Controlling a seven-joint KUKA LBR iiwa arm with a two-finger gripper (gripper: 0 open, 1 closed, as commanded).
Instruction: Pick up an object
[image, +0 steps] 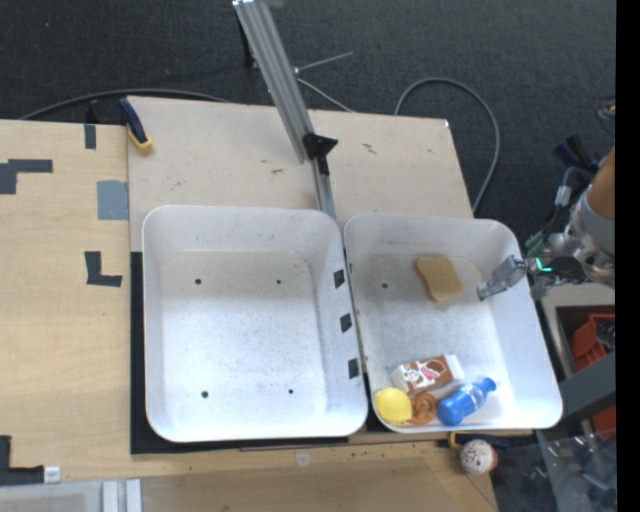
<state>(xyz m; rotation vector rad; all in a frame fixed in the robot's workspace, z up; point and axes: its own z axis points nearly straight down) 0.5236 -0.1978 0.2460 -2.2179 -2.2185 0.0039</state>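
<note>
Camera view: claw (500, 279), grip state indiscernible, hovers at the right bin's (520, 330) three-o'clock wall, with the tan sponge (439, 278) nearby toward nine o'clock.

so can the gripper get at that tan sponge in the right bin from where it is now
Probably yes: the gripper hangs just inside the right bin, and the tan sponge lies alone on bare floor, well apart from the clutter at the near wall.

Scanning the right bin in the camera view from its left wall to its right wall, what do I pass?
yellow ball → snack packet → tan sponge → blue bottle → gripper at the right bin wall.
</note>
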